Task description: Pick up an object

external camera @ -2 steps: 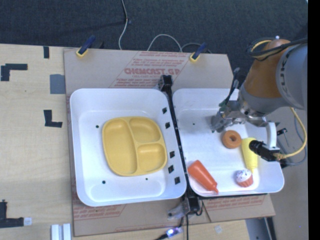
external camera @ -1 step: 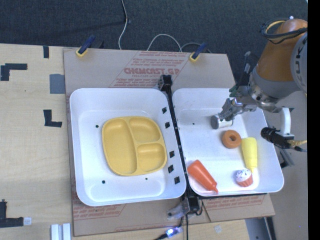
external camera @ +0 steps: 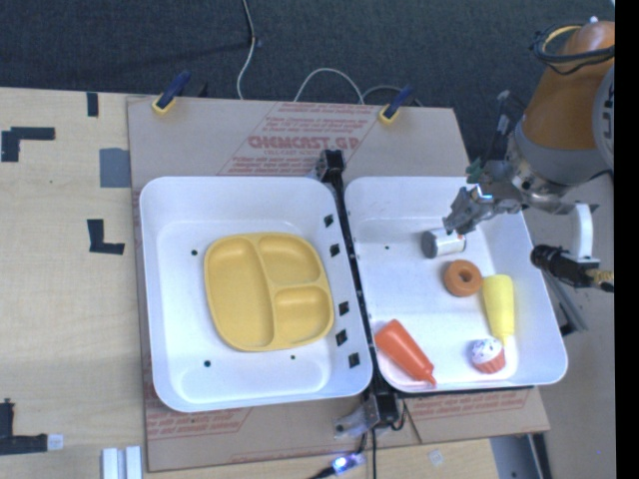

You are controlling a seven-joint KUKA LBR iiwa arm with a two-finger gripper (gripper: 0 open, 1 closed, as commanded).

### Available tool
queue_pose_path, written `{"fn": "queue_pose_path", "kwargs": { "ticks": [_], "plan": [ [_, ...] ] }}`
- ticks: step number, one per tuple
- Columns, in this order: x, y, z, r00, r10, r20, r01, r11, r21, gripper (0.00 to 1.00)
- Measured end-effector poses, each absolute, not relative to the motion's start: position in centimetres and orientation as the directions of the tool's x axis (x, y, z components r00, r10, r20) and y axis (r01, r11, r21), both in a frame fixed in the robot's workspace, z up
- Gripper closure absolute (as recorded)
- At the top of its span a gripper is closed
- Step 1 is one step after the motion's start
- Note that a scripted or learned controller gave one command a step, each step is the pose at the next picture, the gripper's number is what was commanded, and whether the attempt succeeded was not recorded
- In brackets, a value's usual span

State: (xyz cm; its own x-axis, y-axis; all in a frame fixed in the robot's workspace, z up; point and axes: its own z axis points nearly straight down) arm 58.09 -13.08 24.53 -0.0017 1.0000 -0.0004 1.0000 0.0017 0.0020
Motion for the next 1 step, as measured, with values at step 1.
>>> {"fn": "queue_pose_path", "kwargs": {
  "ticks": [1],
  "plan": [
    [57.81, -7.46, 23.17, -0.005, 1.000, 0.001, 1.000, 0.005, -0.002, 1.00]
  ]
}}
